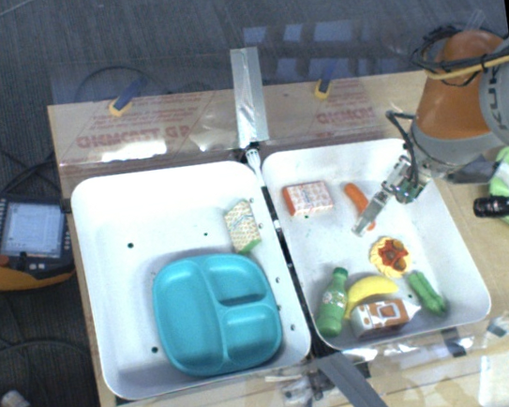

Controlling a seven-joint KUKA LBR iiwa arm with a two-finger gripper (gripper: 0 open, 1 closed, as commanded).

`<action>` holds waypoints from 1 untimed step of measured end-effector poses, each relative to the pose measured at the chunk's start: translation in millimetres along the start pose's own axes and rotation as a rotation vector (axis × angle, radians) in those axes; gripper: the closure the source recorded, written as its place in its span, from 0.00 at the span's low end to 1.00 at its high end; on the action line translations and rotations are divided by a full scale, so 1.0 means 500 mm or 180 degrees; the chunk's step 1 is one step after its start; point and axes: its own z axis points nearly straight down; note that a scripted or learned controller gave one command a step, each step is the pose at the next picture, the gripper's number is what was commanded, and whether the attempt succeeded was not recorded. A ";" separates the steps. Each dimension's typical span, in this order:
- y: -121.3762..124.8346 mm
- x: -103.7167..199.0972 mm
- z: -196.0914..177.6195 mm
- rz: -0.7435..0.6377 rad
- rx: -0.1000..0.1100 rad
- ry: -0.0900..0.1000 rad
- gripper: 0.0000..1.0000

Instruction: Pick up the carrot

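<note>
The carrot (356, 197) is a small orange piece lying on the floor of the right bin (446, 216), in its upper middle, just right of an orange-and-white box (308, 198). My gripper (367, 222) reaches in from the right at a slant. Its tip is low over the bin floor, just below and slightly right of the carrot's lower end. Nothing shows held in it, and the carrot lies free.
At the front of the right bin lie a yellow-and-red round item (390, 254), a banana (371, 286), a green bottle (332, 302), a green vegetable (427, 293) and a brown carton (382, 317). The left bin (105, 220) holds a teal divided plate (216, 313) and a small packet (242, 225).
</note>
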 end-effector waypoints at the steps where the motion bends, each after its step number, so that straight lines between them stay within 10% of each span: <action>1: 0.037 -0.111 0.088 -0.0126 -0.0017 -0.0029 0.00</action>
